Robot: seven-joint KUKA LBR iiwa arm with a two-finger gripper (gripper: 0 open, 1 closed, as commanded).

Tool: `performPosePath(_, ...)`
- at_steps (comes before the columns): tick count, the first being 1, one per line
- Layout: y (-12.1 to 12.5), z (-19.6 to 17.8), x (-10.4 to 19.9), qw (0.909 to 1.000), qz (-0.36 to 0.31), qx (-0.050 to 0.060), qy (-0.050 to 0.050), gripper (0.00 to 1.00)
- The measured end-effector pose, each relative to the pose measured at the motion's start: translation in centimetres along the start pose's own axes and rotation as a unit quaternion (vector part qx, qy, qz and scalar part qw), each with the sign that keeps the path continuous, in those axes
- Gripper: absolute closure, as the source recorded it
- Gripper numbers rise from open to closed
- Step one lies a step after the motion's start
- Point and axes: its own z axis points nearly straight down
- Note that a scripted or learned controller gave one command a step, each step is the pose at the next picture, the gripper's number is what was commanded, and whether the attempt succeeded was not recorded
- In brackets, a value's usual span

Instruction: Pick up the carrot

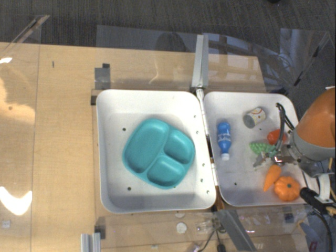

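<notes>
The carrot is a short orange cone lying in the right bin, near its front right corner, with its tip pointing to the front left. My gripper hangs low over the carrot's thick end, reaching in from the right under the grey wrist and its orange band. From this slant I cannot make out whether it touches the carrot.
A small orange pumpkin sits right beside the carrot. A green leafy piece and a red-orange item lie just behind the gripper. A blue bottle and a small can are also in the right bin. The left bin holds a teal divided plate.
</notes>
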Motion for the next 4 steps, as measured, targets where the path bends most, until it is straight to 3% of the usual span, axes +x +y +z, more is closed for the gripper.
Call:
performPosePath(1, 0.5, -1.3, -0.1, 1.0, -0.002, -0.007, -0.004, 1.0)
performPosePath(2, 0.5, -1.3, -0.1, 1.0, -0.001, -0.006, -0.004, 0.0)
performPosePath(3, -0.1, 1.7, -0.4, 0.9953, -0.096, 0.001, 0.001, 0.0)
performPosePath(4, 0.4, 0.4, -0.3, 0.9952, -0.098, -0.004, 0.0, 1.0)
